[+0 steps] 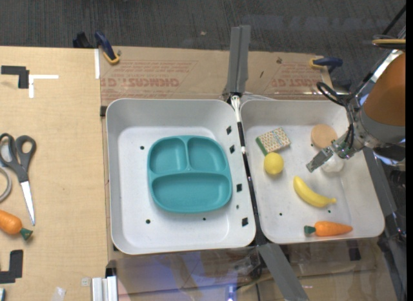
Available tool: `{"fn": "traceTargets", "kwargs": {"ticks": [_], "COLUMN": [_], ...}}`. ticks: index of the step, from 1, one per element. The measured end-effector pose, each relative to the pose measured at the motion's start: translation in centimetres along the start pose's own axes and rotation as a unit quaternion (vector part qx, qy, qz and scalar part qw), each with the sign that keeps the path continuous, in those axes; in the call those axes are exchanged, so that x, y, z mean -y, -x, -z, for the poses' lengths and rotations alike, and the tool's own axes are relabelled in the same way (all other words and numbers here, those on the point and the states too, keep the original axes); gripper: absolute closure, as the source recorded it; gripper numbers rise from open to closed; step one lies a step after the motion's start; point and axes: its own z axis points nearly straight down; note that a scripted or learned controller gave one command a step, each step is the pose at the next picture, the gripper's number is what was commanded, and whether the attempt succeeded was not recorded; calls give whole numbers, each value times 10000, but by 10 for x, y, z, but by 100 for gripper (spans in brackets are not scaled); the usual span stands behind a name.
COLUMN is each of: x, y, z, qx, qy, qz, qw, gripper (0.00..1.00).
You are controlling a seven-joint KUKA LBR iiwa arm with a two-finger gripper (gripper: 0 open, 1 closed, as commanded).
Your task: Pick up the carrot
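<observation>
The carrot (329, 229) lies untouched on the floor of the right bin (374, 232), near its front edge, so the pick looks not yet begun. Just behind it lies a banana (312, 192). Farther back the pincer (321, 160) hovers well apart from the carrot; whether it is spread or pressed together I cannot tell

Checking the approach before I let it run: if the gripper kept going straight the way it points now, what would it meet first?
The gripper points down and left, so it would probably reach the white floor of the right bin, near the banana. Depth is unclear. The carrot lies off that line, by the near wall.
</observation>
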Motion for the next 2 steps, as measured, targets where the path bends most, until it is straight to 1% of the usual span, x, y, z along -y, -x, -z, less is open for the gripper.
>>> {"fn": "traceTargets", "kwargs": {"ticks": [1, 2], "x": [-72, -84], "y": [72, -33], "z": [0, -38], "qx": [-96, -118], "qy": [-105, -121], "qz": [-499, -552], "qw": [9987, 9983], "gripper": [0, 0]}}
